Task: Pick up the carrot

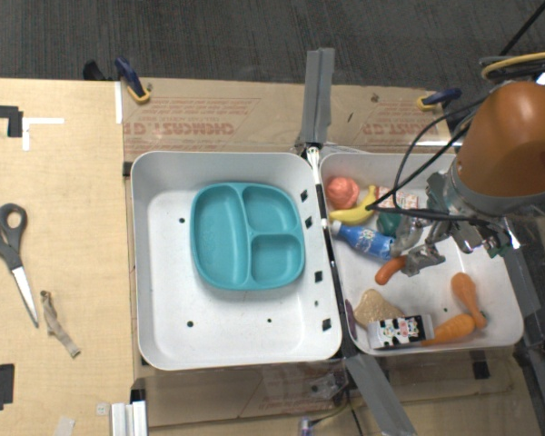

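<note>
A small orange carrot [389, 269] lies tilted in the right bin [500, 334], just below the blue bottle [363, 241]. Its right end sits between the fingertips of my gripper [411, 260], which is shut on it. The arm reaches in from the right, with its orange band [513, 139] above the bin. Two more carrots lie at the bin's front right: one upright [464, 291] and one flat along the front wall [450, 328].
The right bin also holds a red round fruit [342, 190], a banana [352, 213], a tan bread-like piece [374, 307] and a black-and-white carton [401, 331]. A teal divided plate [248, 234] sits in the left bin [163, 316]. Scissors [14, 252] lie on the bench at left.
</note>
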Action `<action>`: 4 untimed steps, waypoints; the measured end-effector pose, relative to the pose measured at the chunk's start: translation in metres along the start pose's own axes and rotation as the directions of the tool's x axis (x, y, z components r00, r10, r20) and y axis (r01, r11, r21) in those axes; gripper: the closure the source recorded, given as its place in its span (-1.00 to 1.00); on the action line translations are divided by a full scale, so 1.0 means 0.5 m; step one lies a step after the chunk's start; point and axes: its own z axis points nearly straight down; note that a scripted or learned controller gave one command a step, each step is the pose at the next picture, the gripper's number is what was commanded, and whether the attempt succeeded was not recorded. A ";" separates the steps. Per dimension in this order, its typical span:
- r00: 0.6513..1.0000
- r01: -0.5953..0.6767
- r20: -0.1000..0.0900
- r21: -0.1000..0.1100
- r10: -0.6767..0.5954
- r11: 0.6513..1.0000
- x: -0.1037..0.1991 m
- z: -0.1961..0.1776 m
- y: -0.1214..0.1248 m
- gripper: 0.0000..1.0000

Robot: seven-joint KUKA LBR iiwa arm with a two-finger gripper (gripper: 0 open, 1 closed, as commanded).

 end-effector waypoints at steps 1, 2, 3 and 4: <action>0.999 -0.049 0.000 0.001 0.049 0.999 0.030 -0.112 -0.116 1.00; 0.999 0.041 -0.001 0.000 -0.041 0.999 0.150 -0.127 -0.162 1.00; 0.977 0.212 0.000 0.000 -0.212 0.977 0.147 -0.121 -0.185 1.00; 0.899 0.439 0.001 0.000 -0.439 0.899 0.136 -0.172 -0.188 1.00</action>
